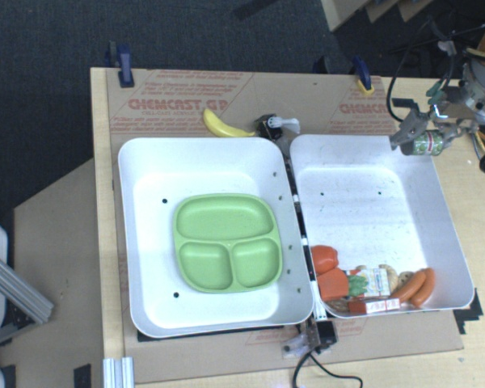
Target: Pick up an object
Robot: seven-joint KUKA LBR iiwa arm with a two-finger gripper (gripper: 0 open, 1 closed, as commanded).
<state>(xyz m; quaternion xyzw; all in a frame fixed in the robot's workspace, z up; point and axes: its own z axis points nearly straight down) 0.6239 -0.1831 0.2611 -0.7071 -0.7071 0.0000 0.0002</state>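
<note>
Several toy foods lie in the near corner of the right bin (pixel 388 192): a red pepper (pixel 324 258), an orange block (pixel 333 284), a small printed packet (pixel 376 281) and a sausage (pixel 417 287). A yellow banana (pixel 223 125) rests on the board behind the left bin. My gripper (pixel 419 136) hangs over the far right corner of the right bin, well away from the food pile. A small green and white object (pixel 430 144) sits right at the gripper, and whether it is held is unclear.
The left bin (pixel 145 217) holds a green divided plate (pixel 226 242). A black and white fitting (pixel 276 125) sits between the bins at the back. Cables (pixel 404 71) hang near the arm at the upper right. Blue clamps (pixel 123 61) grip the board's far edge.
</note>
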